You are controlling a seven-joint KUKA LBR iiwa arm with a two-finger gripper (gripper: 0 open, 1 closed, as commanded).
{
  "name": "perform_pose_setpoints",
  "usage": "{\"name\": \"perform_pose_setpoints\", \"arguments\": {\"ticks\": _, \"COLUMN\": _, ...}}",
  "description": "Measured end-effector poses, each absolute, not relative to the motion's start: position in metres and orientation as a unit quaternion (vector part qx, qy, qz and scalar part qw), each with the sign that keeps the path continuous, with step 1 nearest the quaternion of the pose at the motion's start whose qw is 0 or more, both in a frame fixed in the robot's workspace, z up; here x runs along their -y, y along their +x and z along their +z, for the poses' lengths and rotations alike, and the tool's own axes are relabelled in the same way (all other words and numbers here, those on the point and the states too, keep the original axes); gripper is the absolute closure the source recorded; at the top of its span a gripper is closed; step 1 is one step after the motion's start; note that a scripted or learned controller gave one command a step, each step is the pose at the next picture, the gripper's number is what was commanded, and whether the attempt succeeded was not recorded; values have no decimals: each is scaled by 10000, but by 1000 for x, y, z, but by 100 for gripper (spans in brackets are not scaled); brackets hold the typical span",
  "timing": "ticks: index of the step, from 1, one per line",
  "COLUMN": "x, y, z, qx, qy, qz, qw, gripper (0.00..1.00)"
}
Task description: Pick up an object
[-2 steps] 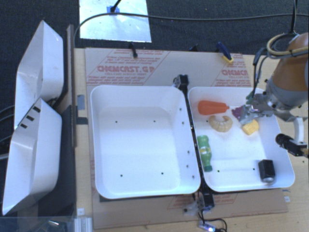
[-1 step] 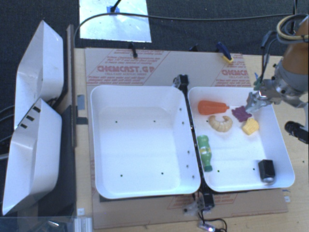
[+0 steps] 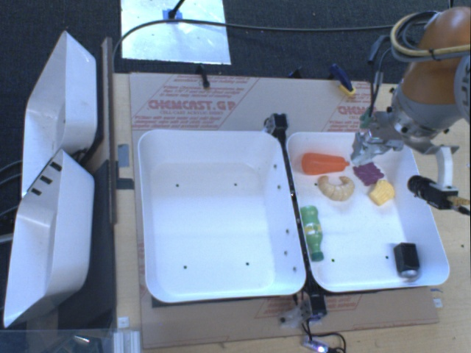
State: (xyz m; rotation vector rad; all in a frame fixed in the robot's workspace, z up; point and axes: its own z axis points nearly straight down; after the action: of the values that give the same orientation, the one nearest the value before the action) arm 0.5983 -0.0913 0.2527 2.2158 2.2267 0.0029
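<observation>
The right bin [image 3: 427,263] holds an orange carrot [image 3: 322,163], a tan croissant-like piece [image 3: 336,188], a purple grape-like piece [image 3: 369,173], a yellow corn-like piece [image 3: 381,193], a green bottle [image 3: 312,232] and a small black block [image 3: 406,259]. My gripper [image 3: 366,151] hangs over the bin's far part, right of the carrot and just above the purple piece. No object shows between its fingers.
The left bin [image 3: 158,271] lies beside the right one, with a black clip [image 3: 277,123] at their shared far edge. Two white spare bins [image 3: 51,197] lean at the far left. A metal plate [image 3: 176,20] lies beyond the bench.
</observation>
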Motion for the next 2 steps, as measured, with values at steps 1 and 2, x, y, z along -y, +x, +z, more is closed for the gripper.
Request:
{"name": "perform_pose_setpoints", "arguments": {"ticks": 1, "x": 48, "y": 610, "z": 245, "qx": -7086, "qy": 7056, "qz": 5, "qw": -2, "gripper": 100}}
{"name": "perform_pose_setpoints", "arguments": {"ticks": 2, "x": -8, "y": 613, "z": 232, "qx": -7089, "qy": 7053, "qz": 5, "qw": -4, "gripper": 100}}
